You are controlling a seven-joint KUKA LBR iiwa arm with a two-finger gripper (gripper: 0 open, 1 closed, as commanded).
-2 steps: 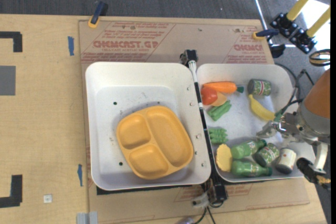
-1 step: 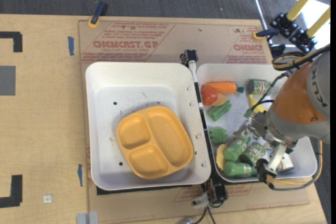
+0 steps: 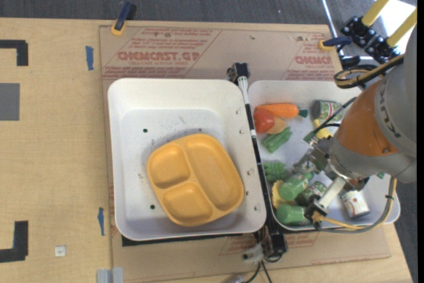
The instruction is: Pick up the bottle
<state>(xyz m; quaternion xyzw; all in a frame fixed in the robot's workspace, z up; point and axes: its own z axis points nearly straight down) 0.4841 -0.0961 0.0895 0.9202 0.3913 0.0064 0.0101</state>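
A dark green bottle with a pale label lies on its side at the back of the right bin, partly behind the arm's orange band. My gripper hangs low over the front left of that bin, well in front of and left of the bottle. It is right among a cluster of green toy vegetables. The wrist hides what lies straight beneath it.
An orange carrot, a red tomato and a green pod lie at the right bin's back left. A small white and red container sits at its front right. The left bin holds a yellow divided plate.
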